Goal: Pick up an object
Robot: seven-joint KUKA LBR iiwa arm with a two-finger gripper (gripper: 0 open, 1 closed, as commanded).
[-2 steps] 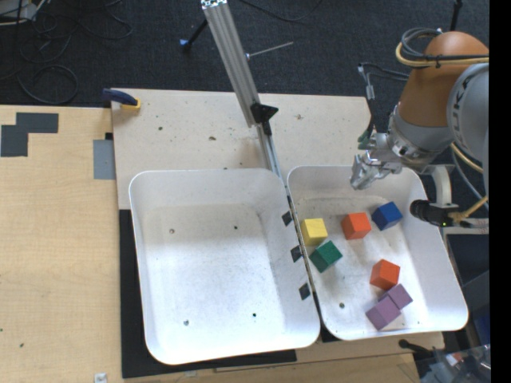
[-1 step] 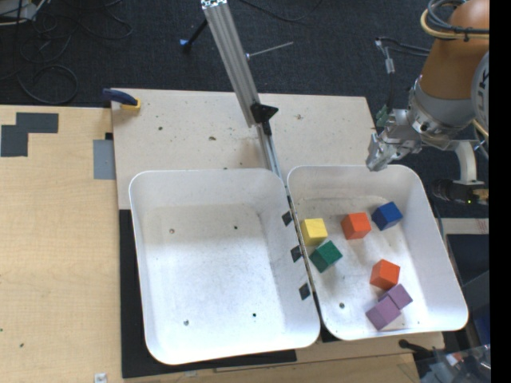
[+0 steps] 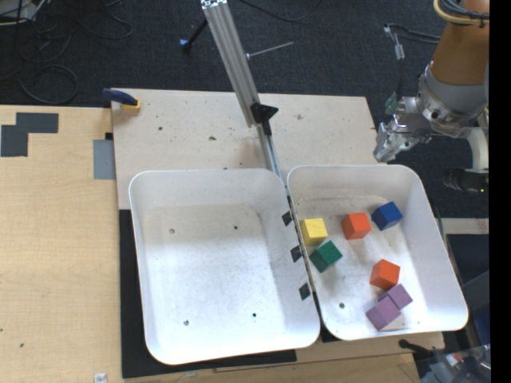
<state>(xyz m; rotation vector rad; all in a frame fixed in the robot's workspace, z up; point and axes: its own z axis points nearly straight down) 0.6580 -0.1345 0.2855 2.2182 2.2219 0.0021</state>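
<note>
Hovering jaws (image 3: pixel 389 148) beyond right bin (image 3: pixel 437 238) far rim | jaw state unclear | blocks clustered inside.

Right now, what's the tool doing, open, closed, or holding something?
Tool: above the right bin's far rim, no block between its tips; open or closed cannot be told.

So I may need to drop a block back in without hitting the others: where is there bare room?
The left bin has bare floor from wall to wall. In the right bin, the far strip behind the yellow cube and blue cube is free. Its middle and near right corner, by the purple cubes, are crowded.
</note>
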